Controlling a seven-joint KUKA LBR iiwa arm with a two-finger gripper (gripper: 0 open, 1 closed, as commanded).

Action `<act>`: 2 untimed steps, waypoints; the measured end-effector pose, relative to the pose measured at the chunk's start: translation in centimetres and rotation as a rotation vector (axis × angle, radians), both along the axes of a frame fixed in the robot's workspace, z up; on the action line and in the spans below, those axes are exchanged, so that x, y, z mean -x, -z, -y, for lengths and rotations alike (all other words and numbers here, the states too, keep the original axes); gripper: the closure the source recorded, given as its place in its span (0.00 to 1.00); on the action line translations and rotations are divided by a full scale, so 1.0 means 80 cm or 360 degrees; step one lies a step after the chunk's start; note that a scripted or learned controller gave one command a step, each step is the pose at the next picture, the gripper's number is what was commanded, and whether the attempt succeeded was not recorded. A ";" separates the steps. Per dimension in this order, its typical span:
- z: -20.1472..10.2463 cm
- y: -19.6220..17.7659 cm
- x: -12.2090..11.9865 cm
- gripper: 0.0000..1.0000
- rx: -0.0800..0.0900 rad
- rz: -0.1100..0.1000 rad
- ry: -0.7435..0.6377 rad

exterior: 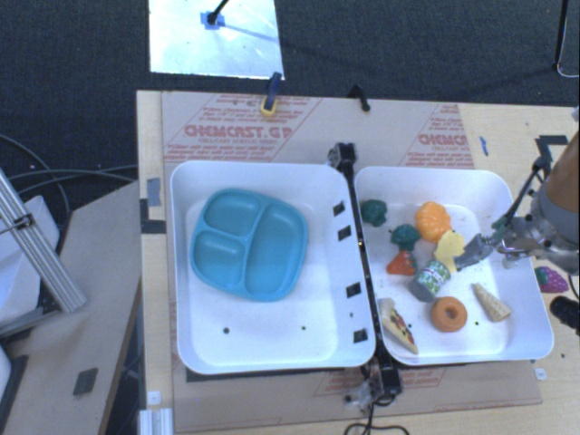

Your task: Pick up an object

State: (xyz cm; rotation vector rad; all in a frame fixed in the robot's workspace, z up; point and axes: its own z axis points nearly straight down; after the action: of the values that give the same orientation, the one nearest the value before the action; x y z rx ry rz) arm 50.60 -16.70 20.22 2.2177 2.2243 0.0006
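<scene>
Only readable thing was the red print on the cardboard sheet [381, 120] under the bins. It said "CHEMCAST GP" at the top left, and the same red print repeated slanted toward the top right, partly cut off. The little can [432, 279] had a green label, but it was too small to read.

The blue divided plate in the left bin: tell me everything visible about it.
The blue divided plate looks like smooth light-blue plastic, a rounded square with three compartments: two smaller ones on its left side, one larger on its right. It lies flat, slightly rotated, on the floor of the left white bin, nearer the bin's far left. Its compartments hold no items, and only the bin touches it.
</scene>
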 end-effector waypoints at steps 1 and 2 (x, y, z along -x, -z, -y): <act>-0.103 0.105 0.026 0.00 -0.0010 -0.0013 -0.0012; -0.086 0.149 -0.044 0.00 0.0002 0.0005 -0.0005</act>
State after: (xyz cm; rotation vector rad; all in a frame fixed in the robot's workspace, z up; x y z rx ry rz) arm 54.15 -9.80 8.28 2.2124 2.2253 0.0032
